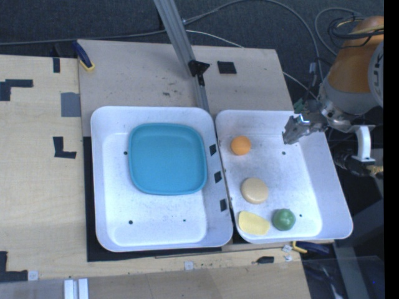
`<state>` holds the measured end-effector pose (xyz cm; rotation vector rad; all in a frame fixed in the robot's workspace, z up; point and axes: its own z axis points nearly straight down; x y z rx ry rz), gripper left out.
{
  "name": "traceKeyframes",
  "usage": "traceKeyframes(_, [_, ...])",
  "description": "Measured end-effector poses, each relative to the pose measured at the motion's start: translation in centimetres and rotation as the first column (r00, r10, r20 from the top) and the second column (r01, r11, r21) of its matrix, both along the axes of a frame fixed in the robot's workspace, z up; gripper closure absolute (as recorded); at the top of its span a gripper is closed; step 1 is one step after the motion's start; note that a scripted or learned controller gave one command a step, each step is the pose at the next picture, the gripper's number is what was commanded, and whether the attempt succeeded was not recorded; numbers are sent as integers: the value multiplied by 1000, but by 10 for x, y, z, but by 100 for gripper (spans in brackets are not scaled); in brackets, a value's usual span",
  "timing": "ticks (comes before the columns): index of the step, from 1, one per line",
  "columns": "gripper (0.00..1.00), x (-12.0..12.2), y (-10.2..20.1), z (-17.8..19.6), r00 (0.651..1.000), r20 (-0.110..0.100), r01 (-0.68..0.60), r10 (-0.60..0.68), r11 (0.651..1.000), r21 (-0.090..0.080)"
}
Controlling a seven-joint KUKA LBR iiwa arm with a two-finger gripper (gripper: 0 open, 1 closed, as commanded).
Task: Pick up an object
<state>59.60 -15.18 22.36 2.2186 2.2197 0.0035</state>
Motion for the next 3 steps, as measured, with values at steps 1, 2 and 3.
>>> traceKeyframes(1, [100, 0, 0, 11, 1000, -4, 0, 0, 1000, 1])
traceKeyframes(2, [100, -2, 54, 3, 1000, -5, -3, 3, 1000, 2])
traceKeyframes(3, [100, 0, 115, 6, 1000, -4, -4, 4, 1000, 2])
